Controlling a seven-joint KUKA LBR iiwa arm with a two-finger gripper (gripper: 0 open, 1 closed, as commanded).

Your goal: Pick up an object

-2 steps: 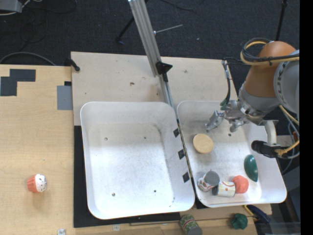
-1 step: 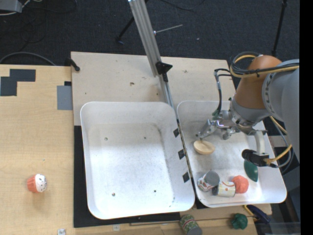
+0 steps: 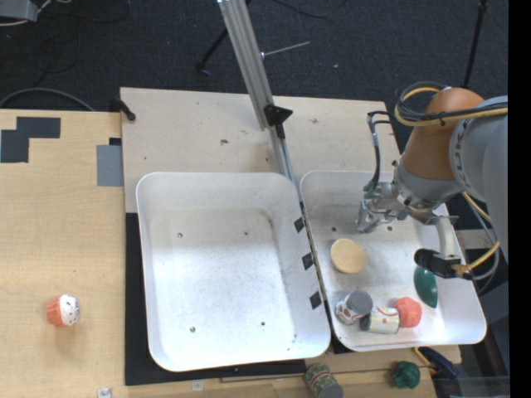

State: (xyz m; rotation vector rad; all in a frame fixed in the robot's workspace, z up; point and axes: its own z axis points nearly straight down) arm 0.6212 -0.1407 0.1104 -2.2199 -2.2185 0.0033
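Two white bins sit on the bench. Gripper (image 3: 371, 216) hovers near the right bin's (image 3: 465, 326) far edge; finger state cannot be told. Tan disc (image 3: 348, 255) lies mid-bin; cup (image 3: 382, 320), grey piece (image 3: 358, 303), red ball (image 3: 408, 311) crowd the near edge, overlapping.

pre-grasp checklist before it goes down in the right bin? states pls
1. Gripper above the right white bin, over its upper part: ok.
2. Nothing between the fingers: cannot tell.
3. Target under gripper: not ok; the round tan wooden disc lies lower in view, apart from it.
4. Disc free of neighbours: ok; bare floor all round it.
5. Clutter at the bin's near edge: not ok; small grey cup, white cylinder and orange-red ball bunch together.
6. Dark green oval piece lies beside the arm's cables: cannot tell if they touch.
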